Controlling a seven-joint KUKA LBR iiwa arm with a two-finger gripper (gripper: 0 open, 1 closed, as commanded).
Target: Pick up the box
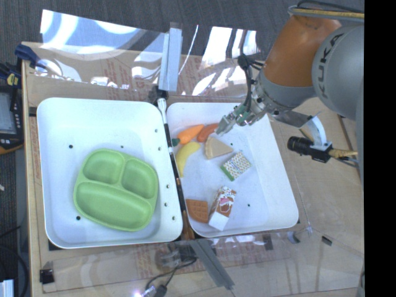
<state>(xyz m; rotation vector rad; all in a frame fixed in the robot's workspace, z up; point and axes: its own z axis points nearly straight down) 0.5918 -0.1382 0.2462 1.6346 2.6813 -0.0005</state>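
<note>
Camera view: patterned rectangular box lies flat beside a tan wedge; whether the fingers are spread is unclear.

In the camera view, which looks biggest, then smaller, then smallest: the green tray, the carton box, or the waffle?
1. green tray, biggest by far.
2. carton box.
3. waffle, looks a little smaller, but it is close, so those two are hard to rank.

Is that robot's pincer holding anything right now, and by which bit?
Nothing is visibly held: the pincer hovers over the carrot and cheese wedge.
</note>
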